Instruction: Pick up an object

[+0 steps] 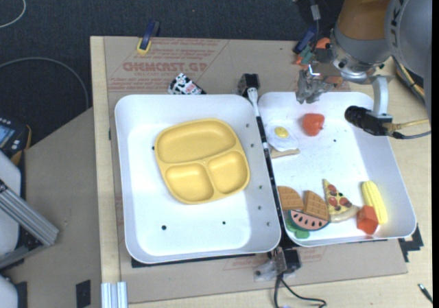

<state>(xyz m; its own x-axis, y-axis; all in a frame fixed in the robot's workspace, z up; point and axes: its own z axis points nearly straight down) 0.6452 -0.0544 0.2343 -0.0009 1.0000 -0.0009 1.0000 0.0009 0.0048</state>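
The tool hangs at the top edge of the right bin, can't tell its state. The red tomato sits just below it, upper middle of the bin.

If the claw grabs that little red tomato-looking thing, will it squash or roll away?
The red toy tomato looks like moulded plastic, so it probably would not squash. Its rounded shape suggests it could roll or slip sideways if the gripper pinches it off-centre. It is small and lies alone on the right bin floor, so it is likely light and easily nudged.
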